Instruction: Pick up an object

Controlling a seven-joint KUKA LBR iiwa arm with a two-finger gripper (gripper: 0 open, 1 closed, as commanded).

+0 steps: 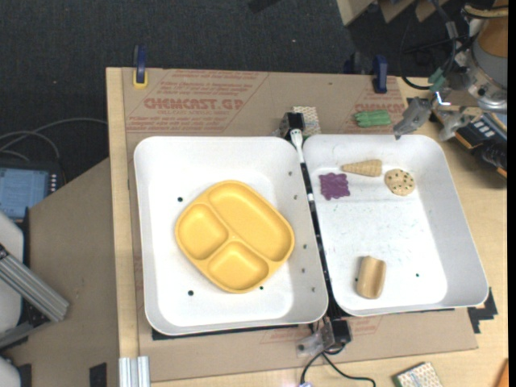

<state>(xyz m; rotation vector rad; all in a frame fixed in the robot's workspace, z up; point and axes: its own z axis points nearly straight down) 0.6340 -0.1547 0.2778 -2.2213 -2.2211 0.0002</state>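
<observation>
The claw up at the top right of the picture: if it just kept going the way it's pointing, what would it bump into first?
The claw angles down and leftward over the right bin's far rim. Going on, it would probably meet the ice cream cone first, though depth is hard to judge.

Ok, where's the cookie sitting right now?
The cookie lies in the right bin, near its far edge, just right of the ice cream cone and apart from it.

Evenly and brightly lit from above. Soft, short shadows under the yellow tray point(234, 235) and the cylinder point(371, 277). Near-overexposed white on the bins point(153, 216). Slightly grainy and soft throughout; dim and murky across the dark floor point(72, 22).
</observation>
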